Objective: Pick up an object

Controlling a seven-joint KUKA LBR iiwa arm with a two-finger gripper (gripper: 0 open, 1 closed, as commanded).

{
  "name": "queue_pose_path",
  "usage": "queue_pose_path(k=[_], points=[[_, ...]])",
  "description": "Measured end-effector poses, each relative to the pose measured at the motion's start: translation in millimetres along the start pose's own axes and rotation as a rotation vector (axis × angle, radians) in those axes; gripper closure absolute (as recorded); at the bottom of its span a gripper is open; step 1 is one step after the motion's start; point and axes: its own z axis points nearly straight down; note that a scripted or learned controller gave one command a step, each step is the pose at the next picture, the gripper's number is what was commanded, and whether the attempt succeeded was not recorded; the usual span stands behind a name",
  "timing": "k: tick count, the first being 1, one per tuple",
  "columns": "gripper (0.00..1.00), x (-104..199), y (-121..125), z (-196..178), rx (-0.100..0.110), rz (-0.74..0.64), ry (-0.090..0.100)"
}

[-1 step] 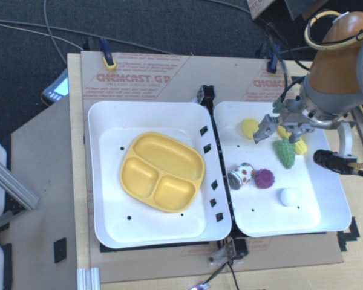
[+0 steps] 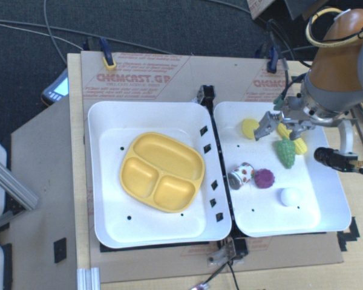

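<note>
At the near side of the right bin (image 2: pixel 327 219) lies a white ball (image 2: pixel 289 196), with a purple fuzzy ball (image 2: pixel 264 177) and a small spotted cup-like toy (image 2: pixel 242 174) just behind it, close to the divider between the bins. The left bin (image 2: pixel 103 162) holds a yellow divided plate (image 2: pixel 162 171) near its middle. Farther back in the right bin, a green bumpy toy (image 2: pixel 285 152) lies touching a yellow piece (image 2: pixel 299 145), and a yellow round object (image 2: pixel 249 127) sits to their left. The gripper (image 2: pixel 277 125) hangs over this far cluster with its fingers spread apart, nothing between them. Blue clamps (image 2: pixel 107 57) pin the cardboard on the tabletop (image 2: pixel 169 71) behind.
</note>
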Motion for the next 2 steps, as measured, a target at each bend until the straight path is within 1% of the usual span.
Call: queue_pose_path(k=[1,2], points=[[0.00,1,-7,45,0.004,0.001,0.000],[0.00,-6,-4,91,0.004,0.002,0.000]])
